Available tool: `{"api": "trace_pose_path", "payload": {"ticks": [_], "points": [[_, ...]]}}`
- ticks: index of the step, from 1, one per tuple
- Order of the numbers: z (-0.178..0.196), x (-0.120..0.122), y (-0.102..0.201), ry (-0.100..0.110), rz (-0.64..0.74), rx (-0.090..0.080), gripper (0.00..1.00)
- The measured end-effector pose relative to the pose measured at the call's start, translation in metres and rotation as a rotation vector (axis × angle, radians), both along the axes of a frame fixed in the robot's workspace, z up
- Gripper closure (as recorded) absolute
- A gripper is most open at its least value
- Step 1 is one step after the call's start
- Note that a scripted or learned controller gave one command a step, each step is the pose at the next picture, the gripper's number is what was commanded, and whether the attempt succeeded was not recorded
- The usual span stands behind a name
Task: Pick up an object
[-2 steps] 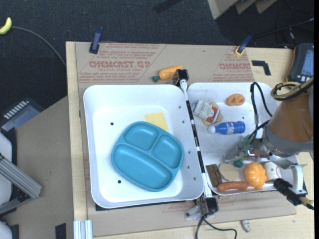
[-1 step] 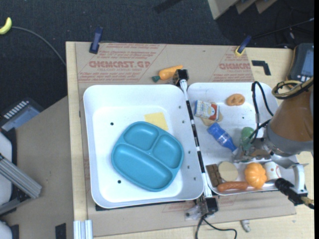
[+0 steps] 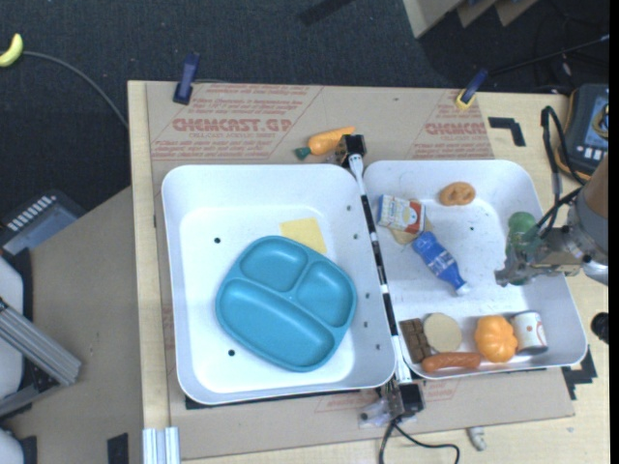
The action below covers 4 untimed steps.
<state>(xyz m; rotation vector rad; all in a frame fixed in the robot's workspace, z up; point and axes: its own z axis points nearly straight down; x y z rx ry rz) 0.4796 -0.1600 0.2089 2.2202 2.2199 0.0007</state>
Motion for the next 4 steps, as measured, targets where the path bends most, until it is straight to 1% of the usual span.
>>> {"api": "trace_pose_path", "payload": {"ticks": [1,2,3,4], "points": [[0.019,0.018,0.013,0.0,0.001,0.0,1.0],[0.008,0.084,0.013,0.0,0.002,0.0,1.0],[0.008,0.084,0.013,0.0,0.001,0.0,0.0],[-0.044,0.099,-0.006,0.004,0.001,0.001,0.0]]}}
